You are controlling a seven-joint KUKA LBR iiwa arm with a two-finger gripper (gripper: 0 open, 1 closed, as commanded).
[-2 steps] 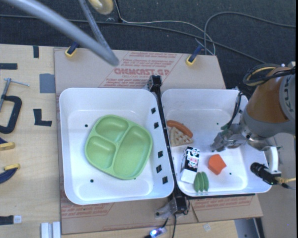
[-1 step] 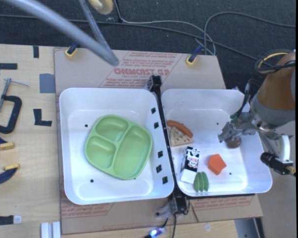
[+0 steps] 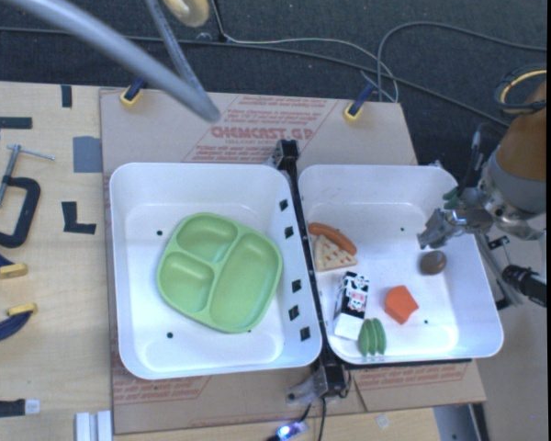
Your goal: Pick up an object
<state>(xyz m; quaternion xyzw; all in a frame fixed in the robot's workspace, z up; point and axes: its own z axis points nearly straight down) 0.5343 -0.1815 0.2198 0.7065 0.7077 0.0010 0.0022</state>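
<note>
grasp approach under way, judging by the layout. gripper (image 3: 438, 229) poised at the right rim of the right bin (image 3: 386, 186), just above and left of a small brownish round object (image 3: 432, 263), the closest candidate. cannot tell open or closed from this slanted view, and nothing seen between the tips. best done by centring straight over the brown piece, dropping vertically, closing only once both sides are straddled; bin wall close by, so little room for a sideways slip. orange block (image 3: 400, 303) near, toward the front of the same bin; green pod-like toy (image 3: 372, 336), milk carton (image 3: 353, 301), sandwich wedge (image 3: 330, 252) and sausage (image 3: 333, 236) further left. green divided tray (image 3: 220, 272) alone in the left bin (image 3: 133, 191). arm entering from the right, orange band (image 3: 525, 145) above the wrist, wrist tipped down and leftward into the bin.
</note>
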